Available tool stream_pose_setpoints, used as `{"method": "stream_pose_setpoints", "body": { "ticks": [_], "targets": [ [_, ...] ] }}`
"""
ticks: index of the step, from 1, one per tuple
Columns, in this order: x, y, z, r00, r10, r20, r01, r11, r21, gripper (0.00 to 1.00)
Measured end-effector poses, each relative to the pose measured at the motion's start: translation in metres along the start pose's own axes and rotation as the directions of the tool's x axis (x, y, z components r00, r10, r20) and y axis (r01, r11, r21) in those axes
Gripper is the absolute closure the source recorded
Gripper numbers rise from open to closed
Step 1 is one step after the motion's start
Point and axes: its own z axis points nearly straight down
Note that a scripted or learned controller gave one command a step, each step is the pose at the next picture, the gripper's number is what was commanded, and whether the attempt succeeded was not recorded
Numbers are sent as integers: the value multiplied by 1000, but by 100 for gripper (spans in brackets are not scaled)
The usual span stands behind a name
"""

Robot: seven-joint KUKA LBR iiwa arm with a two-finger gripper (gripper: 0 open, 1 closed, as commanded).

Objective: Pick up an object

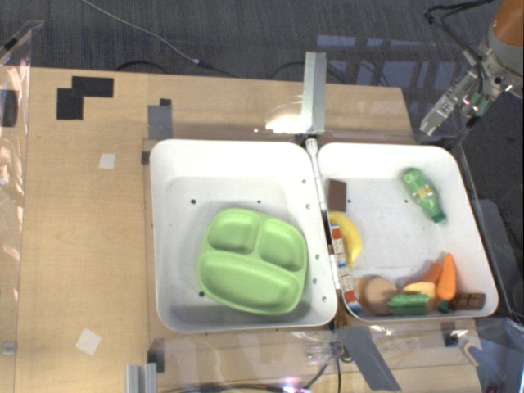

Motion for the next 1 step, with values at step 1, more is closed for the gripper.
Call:
{"method": "stream_pose_setpoints", "body": {
  "ticks": [1],
  "targets": [
    [11, 10, 8, 993, 116, -11, -116, 993, 7, 100]
  ]
}}
